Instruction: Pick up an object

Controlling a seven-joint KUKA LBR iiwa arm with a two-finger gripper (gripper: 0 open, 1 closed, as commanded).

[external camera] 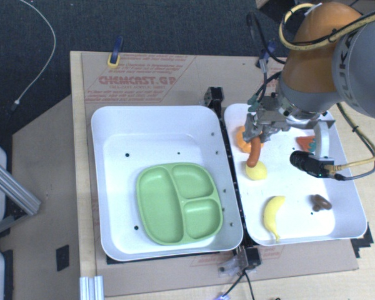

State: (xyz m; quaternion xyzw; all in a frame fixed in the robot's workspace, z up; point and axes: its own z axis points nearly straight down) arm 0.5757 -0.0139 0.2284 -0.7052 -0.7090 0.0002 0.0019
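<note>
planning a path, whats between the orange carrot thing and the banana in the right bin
In the camera view, a small round yellow piece lies between the carrot and the banana, touching the carrot's lower tip. Bare bin floor separates it from the banana.

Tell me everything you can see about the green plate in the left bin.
The green plate is pale green, looks like smooth plastic, with rounded corners and three compartments: one long, two smaller. It lies flat, slightly turned, toward the near side of the left bin. Nothing sits in it, and the gripper is away over the right bin.
</note>
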